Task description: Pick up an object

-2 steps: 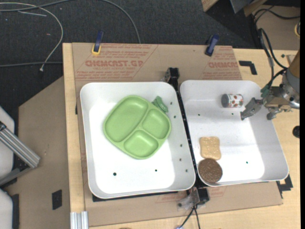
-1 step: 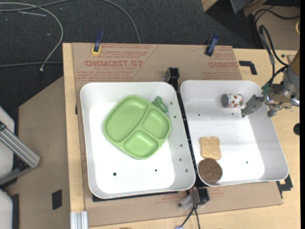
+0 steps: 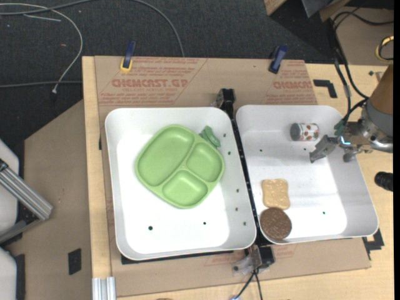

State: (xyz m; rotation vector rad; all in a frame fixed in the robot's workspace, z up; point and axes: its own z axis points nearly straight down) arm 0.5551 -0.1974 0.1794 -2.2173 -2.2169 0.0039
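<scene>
I find the gripper (image 3: 334, 149) over the right bin (image 3: 356, 195), near its far right side, with the arm (image 3: 381, 114) coming in from the right edge of the camera view. Its two fingers hang down and stand apart, one toward the bin's middle and one toward its right wall; nothing sits between them.

The nearest candidate is the small can (image 3: 304, 130). It lies on its side on the bin floor, toward the far wall, to the left of the gripper and a little farther back. Its long axis runs roughly left to right across the view. In my judgement the coming move turns on this: the gripper must shift left and slightly back, then descend, and the fingers should close across the can's short side, not along its length.

Two other items lie in the same bin, toward the near edge: a tan slice of toast (image 3: 275, 193) and, touching it just below, a brown round cookie (image 3: 275, 224). Both lie flat and well apart from the gripper; I judge them harder to grasp than the can.

The left bin (image 3: 122, 167) holds a green divided plate (image 3: 180, 166), with a small green piece (image 3: 210, 136) at its far right rim. These are farthest from the arm.
</scene>
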